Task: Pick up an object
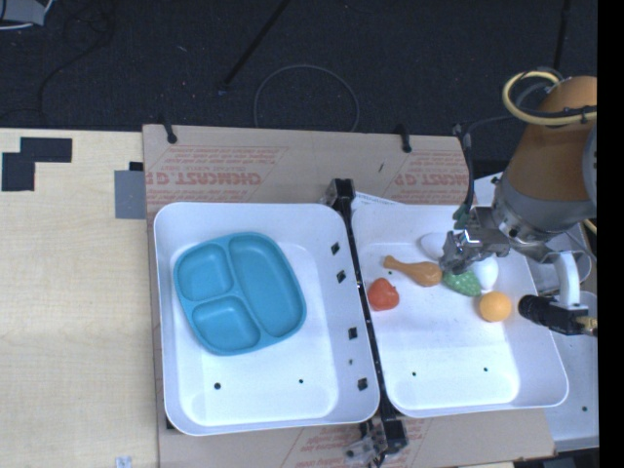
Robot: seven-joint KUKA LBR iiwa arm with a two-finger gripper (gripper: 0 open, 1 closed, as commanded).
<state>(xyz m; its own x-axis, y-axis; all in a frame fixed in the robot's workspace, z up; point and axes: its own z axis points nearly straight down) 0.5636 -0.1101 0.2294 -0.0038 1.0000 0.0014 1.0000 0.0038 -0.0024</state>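
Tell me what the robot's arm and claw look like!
The arm is big and rounded: orange on top and grey lower down, where it narrows toward the wrist. A yellowish cable loops around its top like a ring. At the tip sits the claw, a small, boxy bundle of dark and silvery metal parts.

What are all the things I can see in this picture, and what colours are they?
Bins: two, white, side by side on the bench.
Divided plate: one, blue, in the left bin.
Toy drumstick: one, tan, in the right bin.
Strawberry-like toy: one, red, right bin, near the divider.
Green toy: one, green, right bin, under the gripper.
Orange ball: one, orange, right bin.
White items: white, blurred, beside the green toy.
Cardboard sheet: one, brown, beneath the bins.
Arm: one, grey and orange, from the right.
Gripper: one, dark, low over the green toy.
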